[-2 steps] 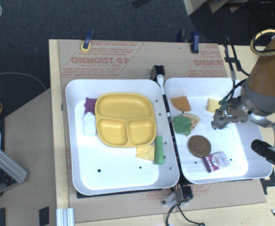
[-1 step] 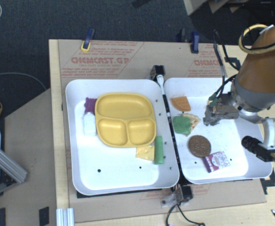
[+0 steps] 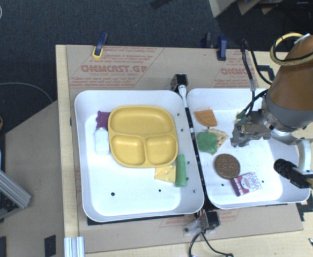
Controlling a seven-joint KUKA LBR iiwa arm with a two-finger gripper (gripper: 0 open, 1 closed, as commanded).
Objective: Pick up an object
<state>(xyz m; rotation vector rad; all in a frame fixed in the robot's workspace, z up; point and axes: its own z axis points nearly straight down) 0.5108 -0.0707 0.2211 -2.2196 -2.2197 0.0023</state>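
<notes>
Where the left bin [image 3: 87,159] lies well left of the fingers [image 3: 241,136], it holds a yellow divided plate [image 3: 142,134], a white bottle [image 3: 101,141] and a green stick [image 3: 180,170]. In the right bin [image 3: 263,194], a green lump [image 3: 208,141] sits just left of the fingers, a brown disc [image 3: 227,165] and a red packet [image 3: 246,183] just below. Whether they are open or closed I cannot tell.

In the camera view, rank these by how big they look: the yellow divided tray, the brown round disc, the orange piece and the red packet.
1. Yellow divided tray, by far the largest.
2. Brown round disc.
3. Orange piece and red packet look about alike; I would not rank them.
</notes>
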